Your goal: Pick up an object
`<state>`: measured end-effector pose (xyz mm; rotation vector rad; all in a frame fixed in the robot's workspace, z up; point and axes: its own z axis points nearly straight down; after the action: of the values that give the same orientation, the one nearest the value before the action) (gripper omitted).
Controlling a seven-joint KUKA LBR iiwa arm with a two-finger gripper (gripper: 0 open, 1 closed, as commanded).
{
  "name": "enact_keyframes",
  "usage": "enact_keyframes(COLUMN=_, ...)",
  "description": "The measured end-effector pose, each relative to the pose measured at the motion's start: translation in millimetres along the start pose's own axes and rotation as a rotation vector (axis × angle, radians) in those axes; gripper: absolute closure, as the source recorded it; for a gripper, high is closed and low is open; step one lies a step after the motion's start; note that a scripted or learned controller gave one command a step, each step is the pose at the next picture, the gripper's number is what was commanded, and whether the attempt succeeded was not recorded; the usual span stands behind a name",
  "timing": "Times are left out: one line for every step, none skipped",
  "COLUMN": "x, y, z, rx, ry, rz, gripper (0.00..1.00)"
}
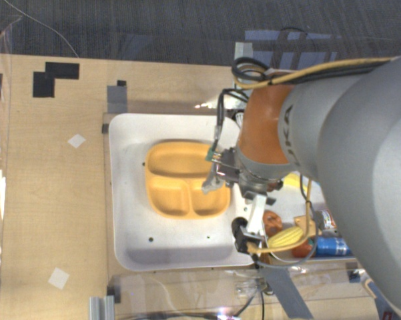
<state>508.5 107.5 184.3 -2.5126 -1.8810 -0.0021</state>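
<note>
We judge the yellow divided tray [183, 185] light, stiff, slick (plastic?); best pinched at its rim. Gripper [212, 173] over tray's right edge, state unreadable.

Arm [360, 145]: fat smooth grey casing, rounded, matte. Orange band [263, 129] just above the wrist, glossy, tapering down toward the wrist. Below the band, a grey metal wrist flange [253, 175] with small brackets and a green-tipped connector on the side away from the casing. Black cable loops [250, 69] bunch at the band's top edge; a yellow-sheathed cable [333, 67] runs along the casing from there. White bracket [255, 215] with a black fitting hangs below the flange.
</note>
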Motion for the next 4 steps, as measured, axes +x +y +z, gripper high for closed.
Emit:
enact_keyframes(x=121, y=-51, z=90, rx=-0.023, ry=0.017, rz=0.195, gripper=0.00)
enact_keyframes(x=64, y=60, z=89, rx=-0.003, ry=0.009, rz=0.140, gripper=0.00)
enact_keyframes(x=37, y=-32, z=-10, rx=-0.004, ry=0.003, rz=0.461, gripper=0.00)
enact_keyframes(x=106, y=-46, z=92, rx=-0.018, ry=0.015, rz=0.833, gripper=0.00)
